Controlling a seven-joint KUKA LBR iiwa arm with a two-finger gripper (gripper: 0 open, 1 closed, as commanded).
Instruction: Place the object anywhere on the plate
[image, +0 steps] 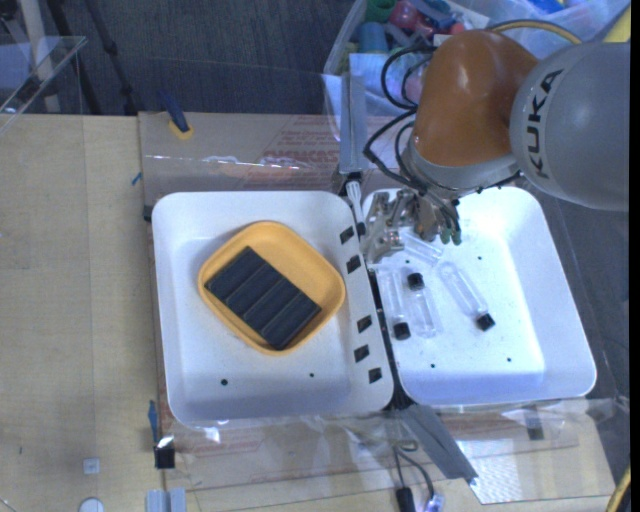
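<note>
- Honestly, the job looks pretty much done from where I'm standing: the dark ridged slab (262, 293) is lying flat on the yellow plate (318, 270), which sits in the left bin (180, 400).
- My guess is the slab is light and fairly stiff, some kind of rubbery or plastic pad. The ridges should give decent grip, so I doubt it's slippery, and it doesn't look fragile.
- It's thin and lies low, though, so if it ever needed picking up again I'd pinch it across the short width at one of the long edges. The plate's raised rim leaves little room there.
- The arm (580, 110) comes in from the right and bends down over the right bin (520, 350), wrist pointing at the bin floor.
- The gripper (445, 318) hangs low over that bin, well apart from the plate. Its clear fingers (462, 290) are spread with nothing between them.
</note>
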